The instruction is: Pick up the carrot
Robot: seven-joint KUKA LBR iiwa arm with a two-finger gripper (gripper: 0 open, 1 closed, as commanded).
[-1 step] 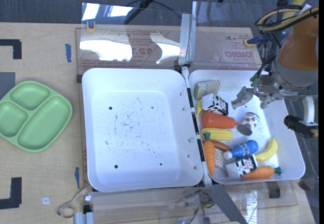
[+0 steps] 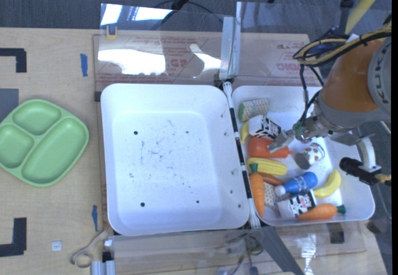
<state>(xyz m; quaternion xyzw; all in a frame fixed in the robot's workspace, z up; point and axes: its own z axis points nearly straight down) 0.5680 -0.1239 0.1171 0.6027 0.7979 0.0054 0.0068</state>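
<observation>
Right now the gripper [image 2: 287, 139] hangs low in the right bin [image 2: 364, 202], whether its fingers are apart or together I cannot tell. Nearest, just below its tip, lies a red toy [image 2: 268, 149]. Farther, toward the front wall, lies the carrot [image 2: 318, 211], with a blue bottle [image 2: 297, 184] between
</observation>
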